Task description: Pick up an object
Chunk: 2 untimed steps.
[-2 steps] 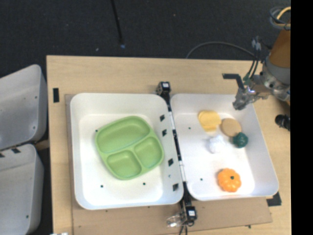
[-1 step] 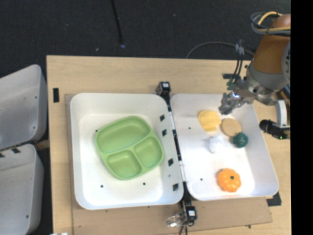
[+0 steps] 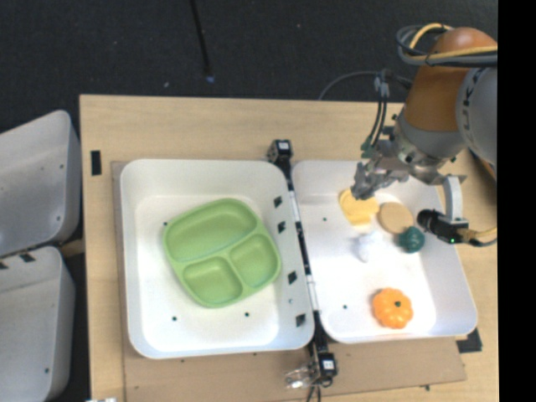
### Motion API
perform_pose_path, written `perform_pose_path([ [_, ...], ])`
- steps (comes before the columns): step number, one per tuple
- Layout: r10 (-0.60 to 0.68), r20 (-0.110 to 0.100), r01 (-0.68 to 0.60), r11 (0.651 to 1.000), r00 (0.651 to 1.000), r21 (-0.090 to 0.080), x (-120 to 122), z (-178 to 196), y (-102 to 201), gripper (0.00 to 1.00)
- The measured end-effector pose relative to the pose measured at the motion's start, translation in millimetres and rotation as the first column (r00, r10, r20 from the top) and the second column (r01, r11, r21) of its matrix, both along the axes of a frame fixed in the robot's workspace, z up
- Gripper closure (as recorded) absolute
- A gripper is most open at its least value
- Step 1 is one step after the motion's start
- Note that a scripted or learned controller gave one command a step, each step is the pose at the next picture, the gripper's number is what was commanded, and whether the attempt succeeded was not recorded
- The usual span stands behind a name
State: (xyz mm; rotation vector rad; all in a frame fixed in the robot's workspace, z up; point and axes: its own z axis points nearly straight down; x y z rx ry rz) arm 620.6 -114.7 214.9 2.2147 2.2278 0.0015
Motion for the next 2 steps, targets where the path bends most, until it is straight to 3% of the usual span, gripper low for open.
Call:
perform_pose_path([
  [2, 0.000, -0.002, 0.000, 1.000, 1.000, 0.001, -14.6, 18.7, 101.5, 1.00],
])
